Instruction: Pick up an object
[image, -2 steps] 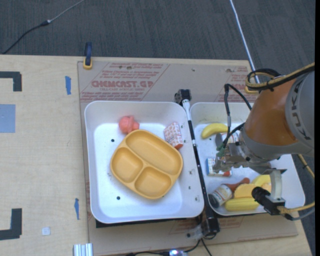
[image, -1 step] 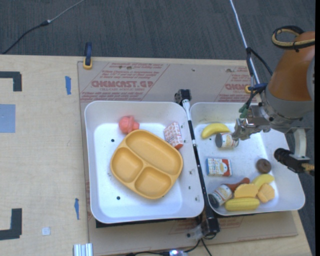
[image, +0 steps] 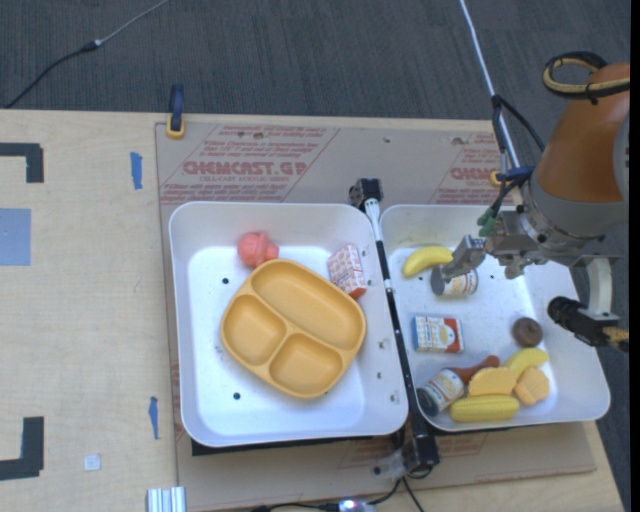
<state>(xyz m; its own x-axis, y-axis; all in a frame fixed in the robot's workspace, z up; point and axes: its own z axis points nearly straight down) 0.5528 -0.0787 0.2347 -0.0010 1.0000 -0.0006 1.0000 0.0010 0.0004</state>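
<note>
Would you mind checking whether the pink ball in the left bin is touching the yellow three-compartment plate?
Cannot tell. In the camera view the pink ball sits right at the upper-left rim of the yellow three-compartment plate, with no visible gap, but the slanted angle leaves actual contact unconfirmed.

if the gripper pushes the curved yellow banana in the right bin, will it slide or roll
The curved yellow banana lies flat on the smooth right bin floor, so it would probably slide and pivot rather than roll. It looks like a light plastic toy, likely stiff. Its glossy curved skin may slip from the fingers.

Arm (image: 590, 140): broad orange band over grey wrist housing, yellow-and-black cable looped on top, blue cabling at its side, grey metal gripper (image: 462, 262) with black fittings.
</note>
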